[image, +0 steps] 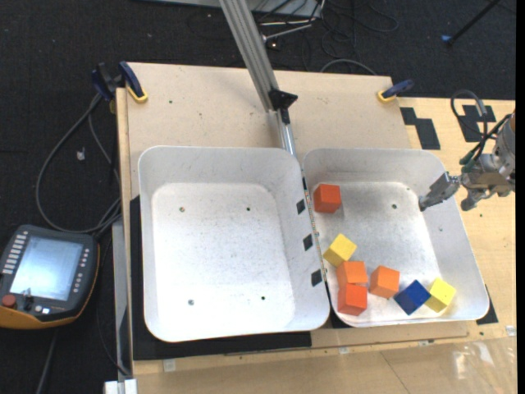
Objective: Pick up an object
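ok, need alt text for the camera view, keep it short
The gripper hangs over the right rim of the right bin, which holds seven blocks: one orange block alone near the top, and yellow, orange and blue ones clustered at the bottom. The left bin sits beside it on the wooden bench.

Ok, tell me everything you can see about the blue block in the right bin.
The blue block is a small cube, solid dark blue, plain-faced, and looks like painted wood or plastic. It sits on the floor of the right bin, near the front edge, turned so a corner points toward the camera. A yellow block sits right against its right side, apparently touching. An orange block lies close on its left. The gripper is well away, at the bin's right rim, so nothing holds it.
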`<state>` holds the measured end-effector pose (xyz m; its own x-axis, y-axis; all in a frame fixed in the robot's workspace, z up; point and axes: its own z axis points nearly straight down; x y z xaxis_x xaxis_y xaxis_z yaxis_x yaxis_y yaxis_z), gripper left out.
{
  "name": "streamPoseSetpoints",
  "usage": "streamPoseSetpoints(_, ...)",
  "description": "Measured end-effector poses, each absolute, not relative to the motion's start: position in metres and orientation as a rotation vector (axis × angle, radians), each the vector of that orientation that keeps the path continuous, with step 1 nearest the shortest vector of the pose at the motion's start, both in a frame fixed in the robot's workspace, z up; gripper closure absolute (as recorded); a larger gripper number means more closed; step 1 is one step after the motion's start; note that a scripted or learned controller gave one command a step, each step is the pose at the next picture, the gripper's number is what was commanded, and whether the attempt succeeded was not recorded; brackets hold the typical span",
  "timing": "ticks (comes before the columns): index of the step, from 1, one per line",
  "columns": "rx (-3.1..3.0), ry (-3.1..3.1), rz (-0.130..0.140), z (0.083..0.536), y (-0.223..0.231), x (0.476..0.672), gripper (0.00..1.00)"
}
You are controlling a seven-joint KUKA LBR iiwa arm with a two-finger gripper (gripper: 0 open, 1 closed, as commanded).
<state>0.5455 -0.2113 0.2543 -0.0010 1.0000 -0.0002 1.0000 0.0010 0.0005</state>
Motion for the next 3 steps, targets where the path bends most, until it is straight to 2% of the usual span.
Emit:
streamPoseSetpoints(1, 2.215, 2.226, -0.002, 0.204, -0.224, 0.599, 0.0)
streamPoseSetpoints(2, 2.215, 2.227, -0.001, 0.099, -0.223, 0.659, 0.0)
streamPoseSetpoints(3, 2.21, 2.224, 0.001, 0.115, -0.224, 0.659, 1.0)
